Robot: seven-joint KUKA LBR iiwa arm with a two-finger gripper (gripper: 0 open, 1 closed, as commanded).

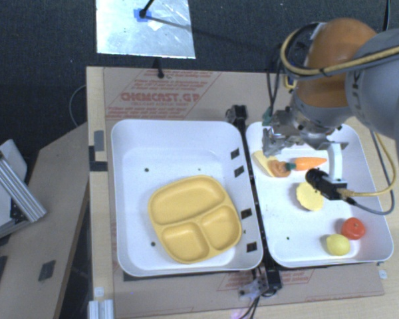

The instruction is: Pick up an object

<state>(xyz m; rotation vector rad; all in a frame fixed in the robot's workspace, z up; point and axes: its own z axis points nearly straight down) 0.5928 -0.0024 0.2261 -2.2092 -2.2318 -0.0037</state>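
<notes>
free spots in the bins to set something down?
Left bin: bare floor behind and left of the yellow tray. Right bin: bare patch at front left, beside the lemon. Crowded near the carrot, under the hand.

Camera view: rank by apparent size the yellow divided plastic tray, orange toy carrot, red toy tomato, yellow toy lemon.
1. Yellow divided plastic tray, by far.
2. Orange toy carrot.
3. Red toy tomato and yellow toy lemon: look alike, not ranked.
</notes>
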